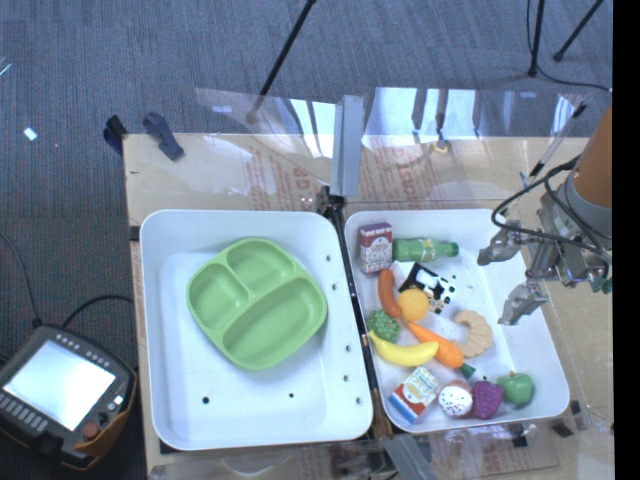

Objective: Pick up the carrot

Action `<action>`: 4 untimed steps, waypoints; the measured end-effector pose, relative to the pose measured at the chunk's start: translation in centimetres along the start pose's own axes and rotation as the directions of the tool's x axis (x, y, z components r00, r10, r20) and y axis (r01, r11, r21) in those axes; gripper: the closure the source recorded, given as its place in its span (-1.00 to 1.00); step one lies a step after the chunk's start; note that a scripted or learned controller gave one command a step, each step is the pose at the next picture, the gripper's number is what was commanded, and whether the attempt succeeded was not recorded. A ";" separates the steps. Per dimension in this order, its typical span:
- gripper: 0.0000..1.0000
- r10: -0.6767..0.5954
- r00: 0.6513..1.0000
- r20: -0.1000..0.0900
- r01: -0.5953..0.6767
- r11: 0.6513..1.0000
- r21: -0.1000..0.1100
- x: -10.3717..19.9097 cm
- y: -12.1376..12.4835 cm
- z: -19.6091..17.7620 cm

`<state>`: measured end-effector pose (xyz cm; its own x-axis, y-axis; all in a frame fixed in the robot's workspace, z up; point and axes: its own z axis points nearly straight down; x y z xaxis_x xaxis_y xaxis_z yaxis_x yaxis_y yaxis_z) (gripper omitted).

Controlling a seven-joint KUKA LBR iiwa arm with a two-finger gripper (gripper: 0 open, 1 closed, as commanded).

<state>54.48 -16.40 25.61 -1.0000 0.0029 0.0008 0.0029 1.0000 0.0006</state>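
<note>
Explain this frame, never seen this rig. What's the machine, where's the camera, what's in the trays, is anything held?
One camera looks down at a slant on a bench with two shallow white bins. The grey arm entering from the right is a robot; its gripper hangs over the right bin with fingers spread, holding nothing. The left bin holds a green divided plate. The right bin holds toy food: the carrot it must pick, lying on a banana, plus a croissant, a green bottle and others.
</note>
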 end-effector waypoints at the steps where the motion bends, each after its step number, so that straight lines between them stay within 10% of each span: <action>1: -1.00 -0.187 0.982 0.004 0.187 0.982 -0.001 4.2 6.1 16.5; 2: 1.00 -0.193 0.981 0.020 0.193 0.981 0.004 3.6 6.3 15.1; 3: 1.00 -0.139 0.990 0.010 0.139 0.990 -0.002 -1.6 15.9 6.5; 4: 1.00 -0.135 0.991 -0.007 0.135 0.991 -0.001 3.6 7.0 13.0</action>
<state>50.87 -9.38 12.57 -0.9913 -0.1318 0.0078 -0.1317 0.9913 0.0016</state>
